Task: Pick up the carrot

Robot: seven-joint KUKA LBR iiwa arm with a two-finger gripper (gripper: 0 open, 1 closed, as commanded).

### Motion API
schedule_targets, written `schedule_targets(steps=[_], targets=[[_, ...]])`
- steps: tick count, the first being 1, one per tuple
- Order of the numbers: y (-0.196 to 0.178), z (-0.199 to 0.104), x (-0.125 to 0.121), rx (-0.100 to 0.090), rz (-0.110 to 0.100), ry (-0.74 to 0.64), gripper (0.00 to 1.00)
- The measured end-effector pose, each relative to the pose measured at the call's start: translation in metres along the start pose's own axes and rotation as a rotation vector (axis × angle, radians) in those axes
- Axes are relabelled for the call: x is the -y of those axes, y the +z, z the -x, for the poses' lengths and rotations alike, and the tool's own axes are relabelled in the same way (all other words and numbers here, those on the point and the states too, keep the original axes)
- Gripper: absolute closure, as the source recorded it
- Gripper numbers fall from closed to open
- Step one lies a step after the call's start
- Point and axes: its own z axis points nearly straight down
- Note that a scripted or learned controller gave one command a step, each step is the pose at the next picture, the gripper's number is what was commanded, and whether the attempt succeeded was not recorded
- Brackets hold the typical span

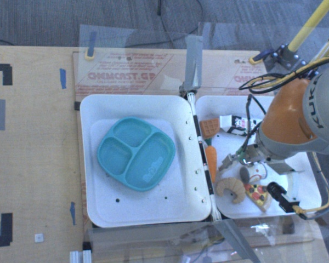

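Camera view looks down on the plywood-topped desk [33, 147] with the two shallow white plastic bins side by side. The left bin [98, 212] carries a teal three-compartment plastic plate [136, 153], sitting flat near its middle and well away from the job in hand. The right bin [312, 196] is where the clutter is, and where the grey arm with the orange band [285, 119] reaches in from the right.

The slim orange carrot [210, 163] lies lengthwise hard against the left wall of the right bin, just beside the divider between the bins. That spot looks awkward: I'd judge the wall leaves little room for a finger on that side, so a grasp would probably have to come from above along the open side. Just beyond it, farther back, sits a tan waffle-like square [209, 127]. Nearer, a beige croissant-shaped toy [232, 189] and a small pizza-slice toy [257, 195] lie close together.

The end effector [247, 160] hangs low over the middle of the right bin, to the right of the carrot and apart from it, with nothing visibly between its fingers. How wide it stands I cannot tell; the wrist and cables hide that. The carrot appears untouched, so the pick is not yet made.
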Motion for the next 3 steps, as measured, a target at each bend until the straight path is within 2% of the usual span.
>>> schedule_targets(steps=[1, 2, 3], targets=[[0.002, 0.025, -0.101, -0.001, -0.014, -0.049, 0.00], [-0.010, 0.026, -0.104, 0.004, -0.004, -0.049, 1.00], [0.000, 0.012, -0.029, 0.000, -0.002, -0.061, 1.00]])
